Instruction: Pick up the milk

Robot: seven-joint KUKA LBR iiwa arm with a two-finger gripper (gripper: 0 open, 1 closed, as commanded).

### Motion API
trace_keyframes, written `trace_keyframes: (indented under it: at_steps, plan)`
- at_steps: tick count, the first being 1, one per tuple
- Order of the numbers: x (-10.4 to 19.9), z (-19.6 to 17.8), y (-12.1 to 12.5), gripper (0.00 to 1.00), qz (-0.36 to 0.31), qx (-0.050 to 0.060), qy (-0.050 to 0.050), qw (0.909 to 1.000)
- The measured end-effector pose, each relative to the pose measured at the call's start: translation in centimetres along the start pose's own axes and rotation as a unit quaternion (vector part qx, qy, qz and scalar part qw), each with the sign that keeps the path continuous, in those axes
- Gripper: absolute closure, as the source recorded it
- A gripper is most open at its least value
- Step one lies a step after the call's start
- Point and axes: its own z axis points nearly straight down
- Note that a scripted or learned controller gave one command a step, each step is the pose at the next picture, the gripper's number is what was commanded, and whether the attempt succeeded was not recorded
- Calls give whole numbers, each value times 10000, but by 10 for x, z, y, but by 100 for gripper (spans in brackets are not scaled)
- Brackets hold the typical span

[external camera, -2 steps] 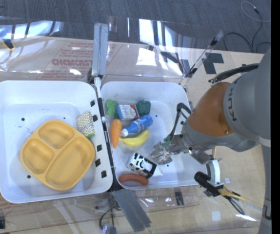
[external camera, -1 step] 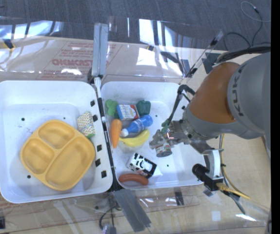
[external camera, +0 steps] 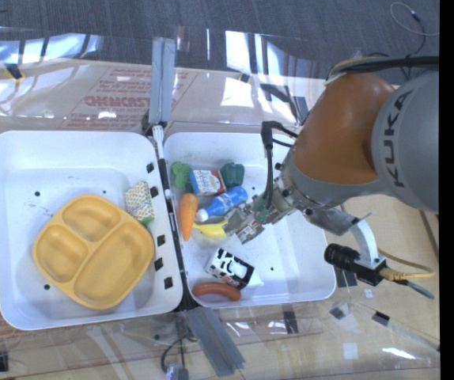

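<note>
The milk (external camera: 232, 268), a small carton with black and white patches, lies on its side near the front of the right bin (external camera: 306, 287). My gripper (external camera: 249, 223) hangs low over the middle of that bin, behind the milk and slightly to its right, with a gap between them. It sits right beside a yellow banana (external camera: 210, 230) and a blue bottle (external camera: 228, 200). The grey and orange arm (external camera: 346, 141) covers the bin's right part.
The right bin also holds an orange carrot (external camera: 187, 214), a red, white and blue box (external camera: 206, 181), green vegetables (external camera: 232, 172) and a sausage (external camera: 217, 292). In the left bin lie a yellow divided plate (external camera: 92, 250) and a patterned packet (external camera: 139, 201).
</note>
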Motion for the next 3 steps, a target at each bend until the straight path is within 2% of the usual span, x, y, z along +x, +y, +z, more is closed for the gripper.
trace_keyframes:
  at_steps: [1, 2, 3]
  plan:
    - [46, -1, 20, 100, -36, 15, 8, 10000]
    - [46, -1, 20, 0, -34, 15, 8, 10000]
    - [-14, 67, -8, 0, -679, 20, 15, 9977]
